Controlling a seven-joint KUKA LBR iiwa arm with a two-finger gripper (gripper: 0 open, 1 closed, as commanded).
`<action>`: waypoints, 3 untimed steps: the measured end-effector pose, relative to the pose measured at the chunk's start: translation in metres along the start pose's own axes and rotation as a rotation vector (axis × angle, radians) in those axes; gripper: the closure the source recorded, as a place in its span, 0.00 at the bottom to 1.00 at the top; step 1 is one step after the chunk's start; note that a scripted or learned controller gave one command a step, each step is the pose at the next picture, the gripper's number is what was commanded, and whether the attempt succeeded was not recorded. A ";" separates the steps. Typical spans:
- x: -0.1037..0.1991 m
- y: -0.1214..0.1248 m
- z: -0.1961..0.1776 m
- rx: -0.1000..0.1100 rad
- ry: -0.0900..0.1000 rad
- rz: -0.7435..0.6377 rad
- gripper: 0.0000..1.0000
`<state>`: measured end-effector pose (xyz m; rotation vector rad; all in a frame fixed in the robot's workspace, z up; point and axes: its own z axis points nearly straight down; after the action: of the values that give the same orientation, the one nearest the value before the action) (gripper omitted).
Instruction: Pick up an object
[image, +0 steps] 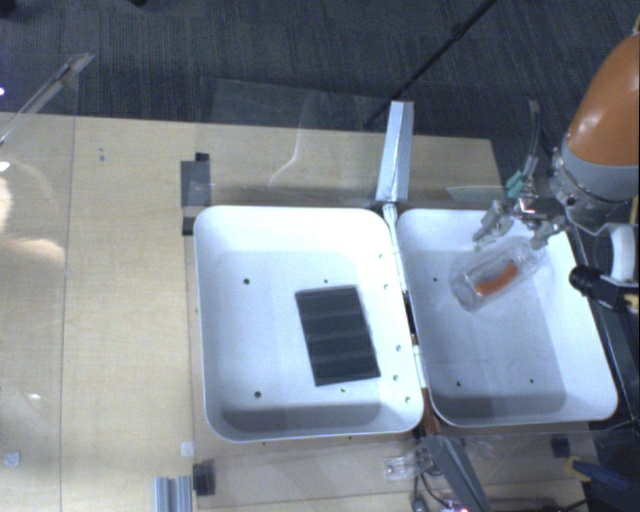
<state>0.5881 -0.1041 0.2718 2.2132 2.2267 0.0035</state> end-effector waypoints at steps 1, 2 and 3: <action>-0.053 0.041 0.126 -0.021 -0.006 -0.184 0.00; -0.060 0.037 0.141 -0.050 -0.017 -0.189 0.00; -0.056 0.032 0.144 -0.056 -0.020 -0.178 0.00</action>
<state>0.6213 -0.1601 0.1278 1.9715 2.3734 0.0420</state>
